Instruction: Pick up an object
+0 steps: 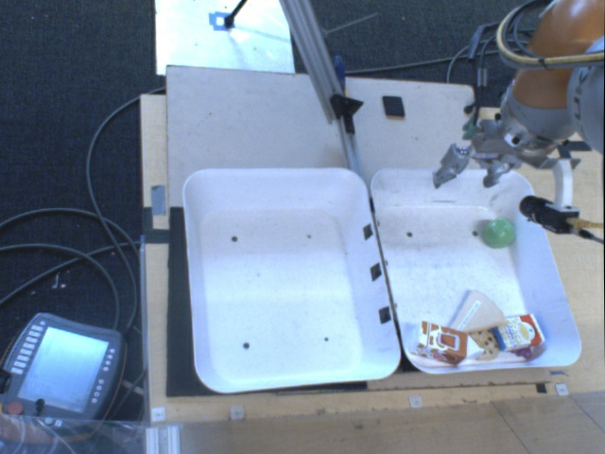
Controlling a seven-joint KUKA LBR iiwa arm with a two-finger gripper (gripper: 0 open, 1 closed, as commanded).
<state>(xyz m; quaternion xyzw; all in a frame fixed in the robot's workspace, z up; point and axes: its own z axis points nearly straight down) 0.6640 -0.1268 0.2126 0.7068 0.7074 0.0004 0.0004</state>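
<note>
Your gripper (474,167) hangs open and holds nothing, over the far edge of the right bin (564,303). You see a green ball (498,233) near it and snack packs (480,337) at the front.

bins (284,183) white | ball (497,233) green | arm (558,36) orange band, grey

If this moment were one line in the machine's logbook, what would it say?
gripper: open, above right bin's far edge, holding nothing | green ball: in right bin | snack packets: near edge | pick: not yet done
</note>
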